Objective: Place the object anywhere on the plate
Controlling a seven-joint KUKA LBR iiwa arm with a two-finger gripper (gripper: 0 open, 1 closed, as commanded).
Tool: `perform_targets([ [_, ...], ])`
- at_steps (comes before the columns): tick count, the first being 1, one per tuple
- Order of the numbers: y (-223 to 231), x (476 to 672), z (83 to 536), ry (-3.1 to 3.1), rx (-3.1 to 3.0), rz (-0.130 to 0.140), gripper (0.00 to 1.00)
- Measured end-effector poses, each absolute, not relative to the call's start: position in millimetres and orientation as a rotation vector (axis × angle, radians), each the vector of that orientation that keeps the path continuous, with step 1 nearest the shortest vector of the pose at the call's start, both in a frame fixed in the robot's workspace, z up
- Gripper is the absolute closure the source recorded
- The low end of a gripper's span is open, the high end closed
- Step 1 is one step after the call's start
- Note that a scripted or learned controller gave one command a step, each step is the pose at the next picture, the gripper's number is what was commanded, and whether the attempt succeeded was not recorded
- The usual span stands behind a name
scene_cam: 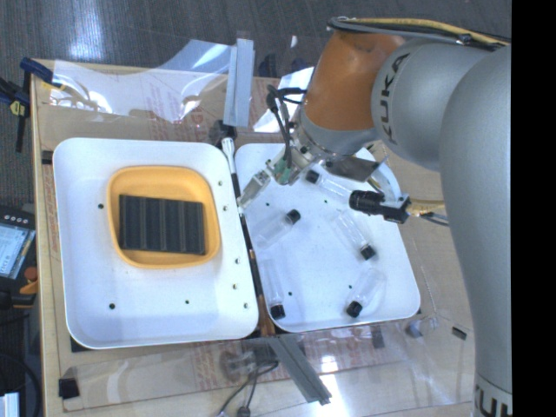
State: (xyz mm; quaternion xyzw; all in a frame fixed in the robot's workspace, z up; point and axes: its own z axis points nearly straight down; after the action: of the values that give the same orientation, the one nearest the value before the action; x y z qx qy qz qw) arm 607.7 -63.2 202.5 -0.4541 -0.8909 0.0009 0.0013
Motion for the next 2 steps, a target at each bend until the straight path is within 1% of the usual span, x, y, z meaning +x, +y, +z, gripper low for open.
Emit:
perform_targets([
  [1,-63.2,607.7,202.6,-2.797,-1.425,0.003,0.0],
  [2,-62.0,588.3,190.9,-2.971,-1.007,0.002,0.0],
])
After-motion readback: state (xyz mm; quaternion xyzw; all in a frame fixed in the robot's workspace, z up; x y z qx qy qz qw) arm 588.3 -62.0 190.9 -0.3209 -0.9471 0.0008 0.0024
